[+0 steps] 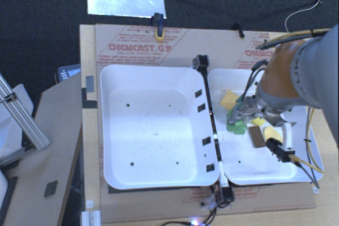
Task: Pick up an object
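Note:
The right bin (249, 169) holds a small cluster of objects. A green object (236, 126) lies near the bin's left side, with a yellow block (229, 99) just above it. A brown flat piece (257, 137) and a yellow piece (271, 133) lie to the right. My gripper (239, 114) reaches down from the right, directly over the green object and touching the cluster. The grey arm with its orange band (280, 74) covers the bin's upper right part.
The left bin (153, 129) stands beside the right one, split from it by a black-clipped divider (209, 124). Cables (302, 161) trail along the right bin's right side. A yellow clamp (159, 34) sits at the bench's back edge.

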Controlling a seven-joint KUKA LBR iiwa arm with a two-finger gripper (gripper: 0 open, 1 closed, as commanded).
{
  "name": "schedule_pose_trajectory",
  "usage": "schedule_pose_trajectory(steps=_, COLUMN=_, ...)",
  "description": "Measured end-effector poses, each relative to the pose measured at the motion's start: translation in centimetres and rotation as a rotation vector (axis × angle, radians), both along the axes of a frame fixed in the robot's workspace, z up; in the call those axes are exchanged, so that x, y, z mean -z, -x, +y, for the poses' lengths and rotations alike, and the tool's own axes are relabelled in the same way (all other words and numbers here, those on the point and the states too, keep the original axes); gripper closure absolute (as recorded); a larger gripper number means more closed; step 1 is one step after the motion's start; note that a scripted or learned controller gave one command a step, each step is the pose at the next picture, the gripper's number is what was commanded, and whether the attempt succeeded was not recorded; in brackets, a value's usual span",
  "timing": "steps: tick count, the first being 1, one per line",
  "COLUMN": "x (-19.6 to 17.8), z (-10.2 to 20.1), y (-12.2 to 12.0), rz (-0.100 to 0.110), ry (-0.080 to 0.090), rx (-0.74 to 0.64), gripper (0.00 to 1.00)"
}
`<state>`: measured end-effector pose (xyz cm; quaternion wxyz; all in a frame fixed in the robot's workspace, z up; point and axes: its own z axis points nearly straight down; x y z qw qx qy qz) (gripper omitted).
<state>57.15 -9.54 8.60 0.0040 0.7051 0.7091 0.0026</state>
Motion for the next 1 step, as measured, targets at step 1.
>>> schedule_pose_trajectory(steps=1, x=-11.33, z=7.3, y=-3.1, rz=-0.007, ry=-0.005, rx=-0.007, gripper=1.0)
